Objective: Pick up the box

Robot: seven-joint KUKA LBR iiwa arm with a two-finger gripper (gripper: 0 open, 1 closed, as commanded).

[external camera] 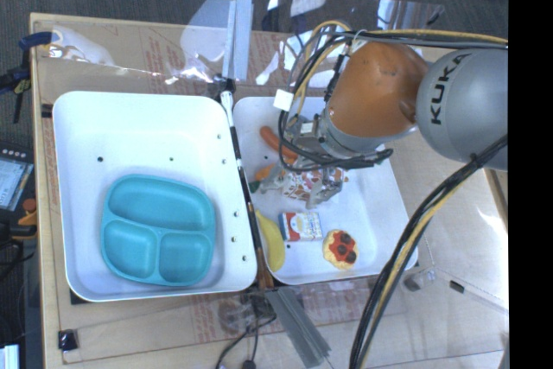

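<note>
The gripper (315, 179) hangs low in the right bin (384, 225), just above the box (301, 226), probably to grasp it; its grip I cannot tell.

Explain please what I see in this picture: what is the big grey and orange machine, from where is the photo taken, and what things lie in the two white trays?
One camera above the bench looks down at a slant. The grey robot arm with an orange band reaches in from the right; its pincer hangs low over the right shallow white bin, too hidden to judge. In that bin lie a small white and red box, a yellow banana-shaped toy, a round yellow piece with red spots and an orange carrot-like piece. The left white bin holds a turquoise plastic divided plate.
</note>
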